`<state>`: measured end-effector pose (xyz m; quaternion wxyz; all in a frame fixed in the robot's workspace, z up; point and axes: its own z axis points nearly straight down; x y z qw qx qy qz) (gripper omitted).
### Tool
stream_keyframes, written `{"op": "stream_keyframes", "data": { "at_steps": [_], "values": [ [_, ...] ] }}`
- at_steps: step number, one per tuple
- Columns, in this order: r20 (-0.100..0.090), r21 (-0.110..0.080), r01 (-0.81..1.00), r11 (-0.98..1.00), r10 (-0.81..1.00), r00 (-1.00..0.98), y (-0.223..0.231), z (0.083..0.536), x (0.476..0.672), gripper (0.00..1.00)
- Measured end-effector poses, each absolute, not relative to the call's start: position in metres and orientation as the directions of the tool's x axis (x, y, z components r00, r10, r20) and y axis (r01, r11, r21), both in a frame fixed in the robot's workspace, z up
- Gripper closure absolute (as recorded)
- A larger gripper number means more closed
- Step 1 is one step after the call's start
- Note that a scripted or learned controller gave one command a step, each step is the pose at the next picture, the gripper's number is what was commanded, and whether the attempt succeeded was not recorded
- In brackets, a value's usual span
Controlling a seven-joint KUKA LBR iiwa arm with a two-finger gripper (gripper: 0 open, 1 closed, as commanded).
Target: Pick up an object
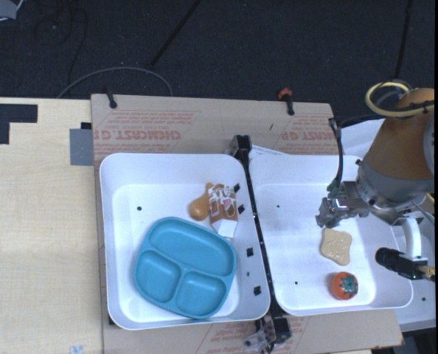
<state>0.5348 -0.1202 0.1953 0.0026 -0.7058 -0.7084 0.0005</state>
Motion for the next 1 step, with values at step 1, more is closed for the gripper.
{"op": "stream_keyframes", "data": {
  "at_steps": [1],
  "values": [
    [0.002, -0.003, 1.000, 0.004, 1.000, -0.004, -0.0736, 0.2082, 0.5301, 1.00]
  ]
}}
